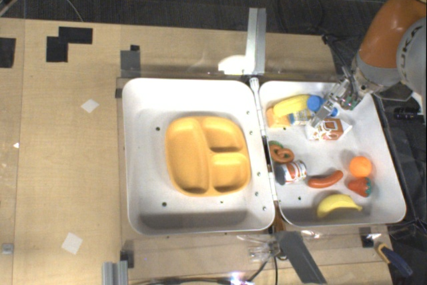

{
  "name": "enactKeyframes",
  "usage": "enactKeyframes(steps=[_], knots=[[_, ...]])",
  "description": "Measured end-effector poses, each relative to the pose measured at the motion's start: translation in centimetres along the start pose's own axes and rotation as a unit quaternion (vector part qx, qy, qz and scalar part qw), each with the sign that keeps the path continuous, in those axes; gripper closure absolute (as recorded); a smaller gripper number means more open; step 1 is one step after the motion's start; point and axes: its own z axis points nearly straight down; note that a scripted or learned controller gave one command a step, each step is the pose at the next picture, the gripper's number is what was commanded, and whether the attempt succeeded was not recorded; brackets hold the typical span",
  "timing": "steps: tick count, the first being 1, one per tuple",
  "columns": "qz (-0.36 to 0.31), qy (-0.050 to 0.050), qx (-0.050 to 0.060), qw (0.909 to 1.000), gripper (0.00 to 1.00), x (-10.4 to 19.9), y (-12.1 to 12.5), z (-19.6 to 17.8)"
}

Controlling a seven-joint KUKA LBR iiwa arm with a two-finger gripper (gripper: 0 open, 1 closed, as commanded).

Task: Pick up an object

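Grey arm [393, 43] reaching in from the right, orange band above the wrist — jaws [330, 109] angled down-left

No text could be read anywhere. The small carton [329, 130] carried red print, too blurred to make out.

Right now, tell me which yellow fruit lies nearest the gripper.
The yellow fruit at the right bin's far-left corner, beside the gripper. The banana lies by the near edge.

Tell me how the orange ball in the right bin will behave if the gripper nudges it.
The orange ball looks round and smooth, so it will probably roll. It sits against the red piece, which may stop it that way. It looks like a toy, likely light.
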Motion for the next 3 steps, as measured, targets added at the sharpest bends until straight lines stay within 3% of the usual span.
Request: enactKeyframes(steps=[1, 2, 3], knots=[[0.094, -0.008, -0.004, 0.9956, 0.00, 4.0, 2.2, 1.4], [0.089, -0.006, -0.002, 0.9960, 1.00, 4.2, 2.3, 0.7], [0.331, -0.001, 0.000, 0.9436, 1.00, 6.4, 5.2, -6.3]])
